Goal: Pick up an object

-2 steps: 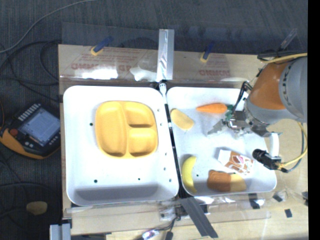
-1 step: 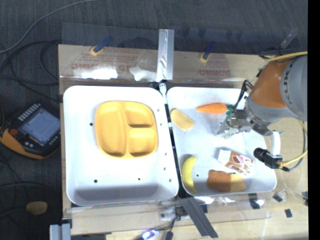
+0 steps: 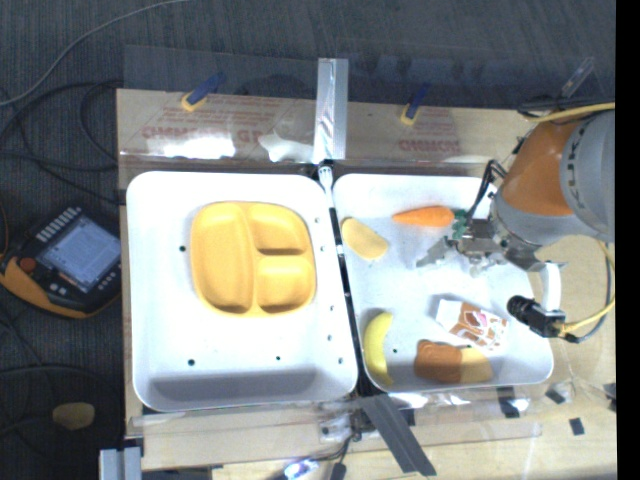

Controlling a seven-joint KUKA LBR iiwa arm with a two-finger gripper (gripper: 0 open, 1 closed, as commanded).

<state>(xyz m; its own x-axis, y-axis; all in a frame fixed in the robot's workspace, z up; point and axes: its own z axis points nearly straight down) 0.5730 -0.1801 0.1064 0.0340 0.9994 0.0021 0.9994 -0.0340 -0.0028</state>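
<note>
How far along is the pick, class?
Done: the arm has reached into the right bin, gripper just below the carrot. In hand: nothing visibly between its fingers. Left: grasping and lifting something; carrot, banana and bread all rest in the bin.

Open white floor just left of my gripper (image 3: 455,251), mid right bin (image 3: 405,278). Carrot (image 3: 424,216) blocks the far side, pale wedge (image 3: 364,239) left. Near wall's crowded: banana (image 3: 377,346), brown loaf (image 3: 450,361), printed packet (image 3: 470,324). Left bin's yellow tray (image 3: 252,256) leaves room only along the edges.
</note>
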